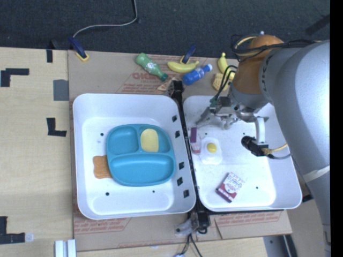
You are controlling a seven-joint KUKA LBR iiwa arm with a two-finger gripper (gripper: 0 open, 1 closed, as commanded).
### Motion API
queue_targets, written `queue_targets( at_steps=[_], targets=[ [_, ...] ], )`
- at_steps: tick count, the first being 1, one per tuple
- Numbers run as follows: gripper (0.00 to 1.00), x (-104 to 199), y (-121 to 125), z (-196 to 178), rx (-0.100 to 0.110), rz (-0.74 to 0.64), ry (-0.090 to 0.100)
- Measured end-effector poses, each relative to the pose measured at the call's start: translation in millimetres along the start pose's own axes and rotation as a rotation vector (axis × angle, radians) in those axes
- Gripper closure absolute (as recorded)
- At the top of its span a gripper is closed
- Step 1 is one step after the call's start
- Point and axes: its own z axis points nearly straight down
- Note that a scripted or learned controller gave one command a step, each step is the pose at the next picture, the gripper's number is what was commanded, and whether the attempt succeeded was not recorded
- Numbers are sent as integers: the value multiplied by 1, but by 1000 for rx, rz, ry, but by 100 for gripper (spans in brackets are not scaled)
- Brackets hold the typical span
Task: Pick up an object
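Left bin (86,159): blue divided plate (140,155) carrying a pale yellow piece (149,140); orange-brown slice (100,167) tucked at the plate's left edge. Right bin (278,194): purple stick (193,135) against the dividing wall, small yellow-and-white item (210,148) just beside it, red-and-white packet (230,186) lying apart toward the near wall. Gripper (222,114): low over the far part of the right bin, nothing seen held; spread of its fingers cannot be told. Risks, as judged: the candidates near the wall are small and crowded, so a descent may nudge one aside or close on nothing. Counter (32,143): pale wood with black marks, brown cardboard (144,82) under the bins; behind them green bottle (150,67), banana (183,66), blue bottle (196,74). Dark carpet (161,4) beyond, white cable (115,23) across it.
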Motion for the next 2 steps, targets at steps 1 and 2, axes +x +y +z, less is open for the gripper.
queue_targets(
  at_steps=[1,2],
  targets=[
    [0,0,7,12,9,-4,9],
    [0,2,25,13,7,-5,10]
  ],
)
